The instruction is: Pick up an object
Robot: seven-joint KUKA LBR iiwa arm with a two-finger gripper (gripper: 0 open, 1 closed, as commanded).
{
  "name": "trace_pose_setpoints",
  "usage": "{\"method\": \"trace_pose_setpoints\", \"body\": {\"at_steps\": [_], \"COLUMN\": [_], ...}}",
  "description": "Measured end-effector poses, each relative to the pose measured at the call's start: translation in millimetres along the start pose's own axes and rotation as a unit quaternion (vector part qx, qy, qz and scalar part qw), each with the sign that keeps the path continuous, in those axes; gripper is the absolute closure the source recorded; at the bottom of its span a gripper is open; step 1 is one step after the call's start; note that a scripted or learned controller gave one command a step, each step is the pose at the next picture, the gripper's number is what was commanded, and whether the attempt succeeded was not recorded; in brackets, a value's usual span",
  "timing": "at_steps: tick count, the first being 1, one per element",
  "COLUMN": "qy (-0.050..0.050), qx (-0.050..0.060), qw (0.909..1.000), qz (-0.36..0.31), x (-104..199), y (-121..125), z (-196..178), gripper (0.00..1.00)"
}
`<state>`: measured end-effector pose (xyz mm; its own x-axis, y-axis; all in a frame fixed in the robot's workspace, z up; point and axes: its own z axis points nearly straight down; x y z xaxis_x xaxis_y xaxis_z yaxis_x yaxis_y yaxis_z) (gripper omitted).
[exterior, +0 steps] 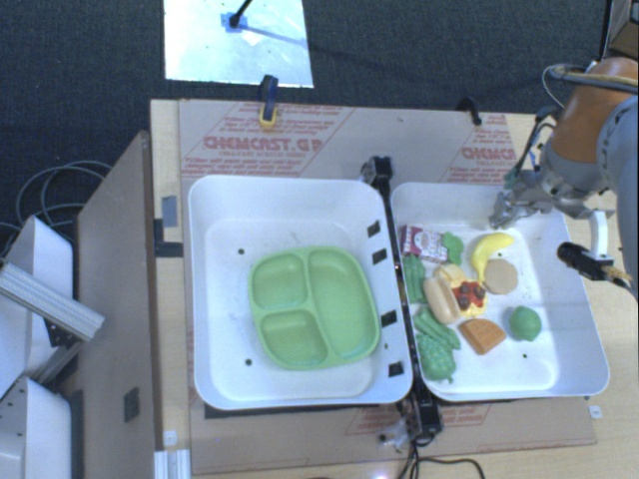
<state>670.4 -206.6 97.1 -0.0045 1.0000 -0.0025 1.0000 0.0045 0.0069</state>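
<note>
Near edge: tabletop [300, 442] front lip.
Bins: two, white; left bin [215, 267], right bin [574, 352].
Left bin: one green divided tray [313, 307].
Right bin: toy foods, including one yellow banana [487, 251], curved, upper middle.
Pincer [506, 208]: above the banana; grip cannot be told.

Bench [329, 133] — two white bins [215, 267], perhaps cardboard-lined
</note>
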Motion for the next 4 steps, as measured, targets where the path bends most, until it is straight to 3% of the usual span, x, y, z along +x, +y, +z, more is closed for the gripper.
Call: {"method": "trace_pose_setpoints", "body": {"at_steps": [1, 2, 3, 4], "qy": [0.000, 0.001, 0.001, 0.001], "qx": [0.000, 0.004, 0.000, 0.001], "qw": [1.0000, 1.0000, 1.0000, 1.0000], "qz": [-0.001, 0.002, 0.001, 0.001], "x": [0.2, 0.3, 0.2, 0.3], "y": [-0.1, -43.0, -39.7, -40.0], "z": [0.4, 13.1, 0.5, 1.1], "gripper": [0.00, 0.00, 1.00, 0.00]}}
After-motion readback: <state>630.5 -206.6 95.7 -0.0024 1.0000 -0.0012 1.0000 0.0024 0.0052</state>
